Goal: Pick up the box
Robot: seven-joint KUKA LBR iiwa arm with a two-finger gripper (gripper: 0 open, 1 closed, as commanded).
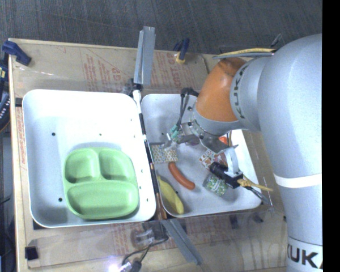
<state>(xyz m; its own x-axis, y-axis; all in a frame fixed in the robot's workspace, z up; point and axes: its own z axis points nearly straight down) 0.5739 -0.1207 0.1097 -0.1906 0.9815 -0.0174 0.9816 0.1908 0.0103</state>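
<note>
A small patterned box (pixel 163 152) lies flat in the right bin (pixel 158 109), close to its left wall. My gripper (pixel 179 135) hangs low over the middle of that bin, just up and to the right of the box, under the orange band of the arm (pixel 218 95). The gripper's tip is dark and partly hidden by the wrist. I see nothing clearly held in it.
A red sausage (pixel 181 176) and a yellow banana (pixel 171 195) lie in front of the box. A second small patterned carton (pixel 207 158) and a green-labelled dark bottle (pixel 220 182) sit to the right. The left bin (pixel 39 112) holds a green divided tray (pixel 101 182).
</note>
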